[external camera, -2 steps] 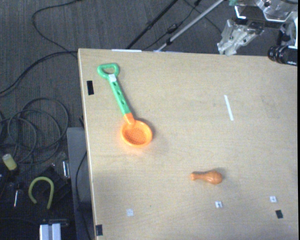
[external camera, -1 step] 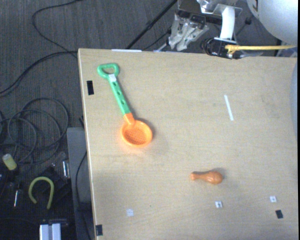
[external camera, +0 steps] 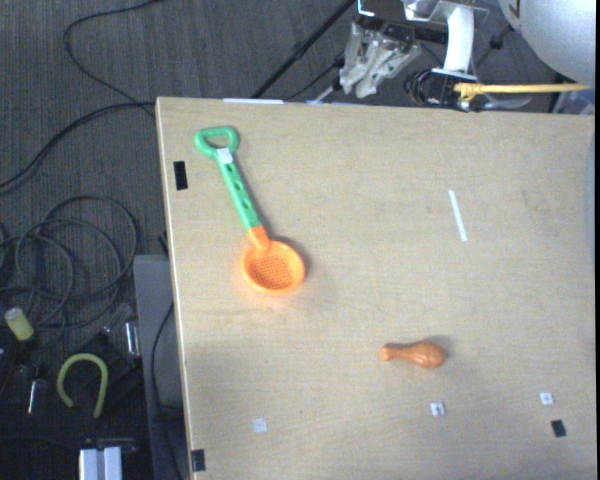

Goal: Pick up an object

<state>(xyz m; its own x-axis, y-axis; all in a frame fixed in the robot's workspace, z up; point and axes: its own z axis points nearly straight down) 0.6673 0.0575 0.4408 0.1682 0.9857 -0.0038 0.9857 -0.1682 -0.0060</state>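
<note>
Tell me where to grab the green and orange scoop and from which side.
Grip the scoop around the middle of its green handle, coming straight down from above. It lies flat on the wooden board, so a side approach looks poor. The handle is narrow and straight, running diagonally, so close across it. The round orange bowl is probably too wide.

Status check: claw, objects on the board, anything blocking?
Claw past the board's far edge, above the floor, holding nothing. Green-handled orange strainer spoon lies flat at left; small orange piece near front. Nothing in the way of either.
</note>
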